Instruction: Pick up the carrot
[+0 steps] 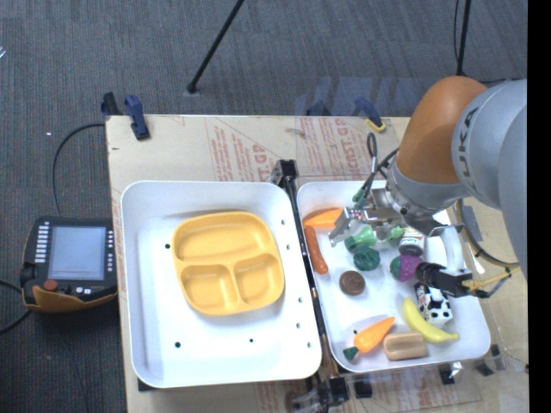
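1. The jaws of the gripper (366, 222) sit under the wrist in the upper part of the right bin (479, 342); whether they are spread or closed cannot be told, and nothing is seen between them.
2. The carrot (375, 335) lies low in the right bin, near its lower edge, well apart from the gripper.
3. Its long axis runs diagonally: the orange tip points to the upper right of the frame, and the green leafy end points to the lower left.
4. Just right of the carrot lies a tan block (405, 346), with a yellow banana (427, 323) beyond it.
5. Above the carrot sits a brown round piece (351, 282), and an orange sausage-like piece (315, 249) lies along the bin's left wall.
6. Green and purple toy foods cluster beside the gripper.
7. The left bin (142, 231) holds a yellow divided tray (228, 261).
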